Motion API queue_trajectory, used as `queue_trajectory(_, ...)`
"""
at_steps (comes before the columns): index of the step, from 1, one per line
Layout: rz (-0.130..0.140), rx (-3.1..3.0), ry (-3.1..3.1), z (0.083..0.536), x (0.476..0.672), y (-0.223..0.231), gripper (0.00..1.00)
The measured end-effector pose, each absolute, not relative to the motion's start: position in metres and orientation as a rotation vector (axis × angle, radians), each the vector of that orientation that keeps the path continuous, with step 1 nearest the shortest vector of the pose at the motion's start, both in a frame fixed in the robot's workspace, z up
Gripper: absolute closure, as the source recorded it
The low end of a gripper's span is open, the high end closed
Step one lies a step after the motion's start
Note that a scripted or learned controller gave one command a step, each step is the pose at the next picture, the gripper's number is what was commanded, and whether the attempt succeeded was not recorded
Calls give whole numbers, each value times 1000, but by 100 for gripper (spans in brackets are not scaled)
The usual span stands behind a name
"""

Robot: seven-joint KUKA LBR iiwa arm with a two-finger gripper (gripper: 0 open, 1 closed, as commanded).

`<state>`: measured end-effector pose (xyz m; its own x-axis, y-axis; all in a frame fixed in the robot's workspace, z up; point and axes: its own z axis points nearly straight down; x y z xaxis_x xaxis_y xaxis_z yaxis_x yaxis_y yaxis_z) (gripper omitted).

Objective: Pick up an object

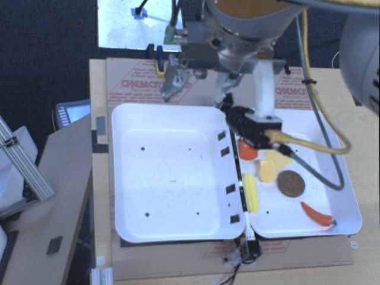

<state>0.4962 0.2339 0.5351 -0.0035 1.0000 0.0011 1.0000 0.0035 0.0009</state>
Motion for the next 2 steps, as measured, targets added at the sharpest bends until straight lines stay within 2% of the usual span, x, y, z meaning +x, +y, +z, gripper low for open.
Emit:
queue_trajectory(1,-4,-2222,-2223,535,525,234,0)
queue_trajectory(2,-7,-2220,-2225,546,524,234,100)
